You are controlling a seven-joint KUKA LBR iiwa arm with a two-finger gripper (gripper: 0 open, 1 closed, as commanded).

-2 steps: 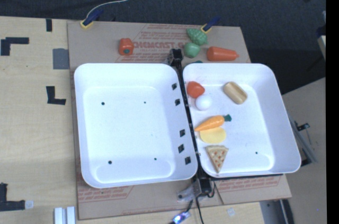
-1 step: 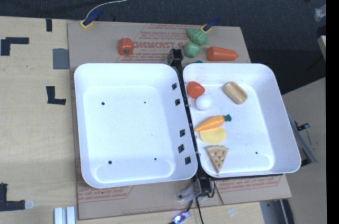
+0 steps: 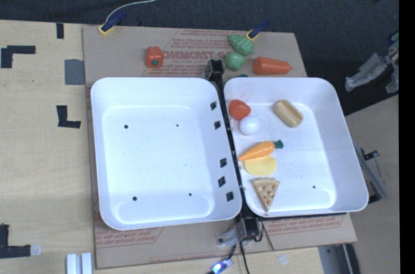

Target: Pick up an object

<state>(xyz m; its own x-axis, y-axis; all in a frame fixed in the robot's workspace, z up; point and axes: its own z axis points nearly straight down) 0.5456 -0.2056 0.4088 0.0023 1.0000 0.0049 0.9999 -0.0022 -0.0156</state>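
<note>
The right bin [image 3: 337,156] holds several toy foods. A red tomato-like piece [image 3: 238,109] lies by the divider, with a white ball [image 3: 249,126] touching it just below. A tan bread roll [image 3: 288,113] sits further right. An orange carrot with a green tip [image 3: 259,150] rests on top of a yellow piece [image 3: 260,166]. Near the front wall lies a brown triangular slice [image 3: 265,192].
The left bin [image 3: 104,137] adjoins the right one. Behind the bins, on the cardboard, lie a small red-orange pepper [image 3: 154,57], two green pieces [image 3: 238,50] and an orange-red carrot shape [image 3: 271,65]. A grey metal part [image 3: 371,70] juts in at the right edge.
</note>
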